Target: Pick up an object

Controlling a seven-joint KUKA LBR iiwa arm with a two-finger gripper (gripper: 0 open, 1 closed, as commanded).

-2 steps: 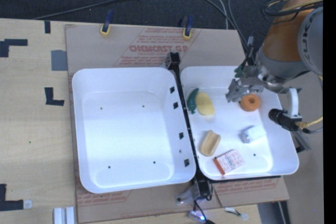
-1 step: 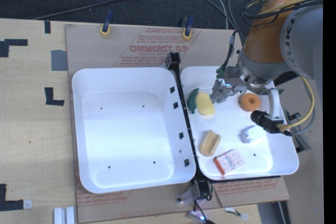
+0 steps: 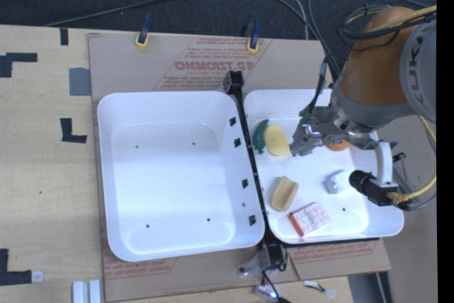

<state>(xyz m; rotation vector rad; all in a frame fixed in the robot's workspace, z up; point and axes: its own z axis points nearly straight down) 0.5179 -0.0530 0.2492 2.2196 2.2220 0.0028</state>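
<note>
Right of the frame's centre, inside the right bin [image 3: 386, 227], you have several candidate objects. A yellow rounded object [image 3: 277, 142] lies in that bin's upper left part, with a green object [image 3: 260, 133] touching its left side, close against the divider between the bins. Lower down sit a tan block [image 3: 284, 193], a red-and-white packet [image 3: 308, 218] near the front wall, and a small grey piece [image 3: 333, 184] toward the right. An orange item [image 3: 336, 145] shows just under the arm's wrist; most of it is covered, so you cannot tell its shape.

The pincer [image 3: 303, 142] hangs just to the right of the yellow rounded object, very near it; whether they touch is not readable. Its fingers are dark and merge with the body above them, so you cannot tell whether it is released or clenched, and nothing is visibly between them.

The arm's orange band [image 3: 379, 57] and grey housing cover the bin's upper right corner. A black cylindrical fitting [image 3: 365, 184] with cabling juts over the bin's right part.

The left bin [image 3: 117, 110] fills the centre-left of the frame.
</note>
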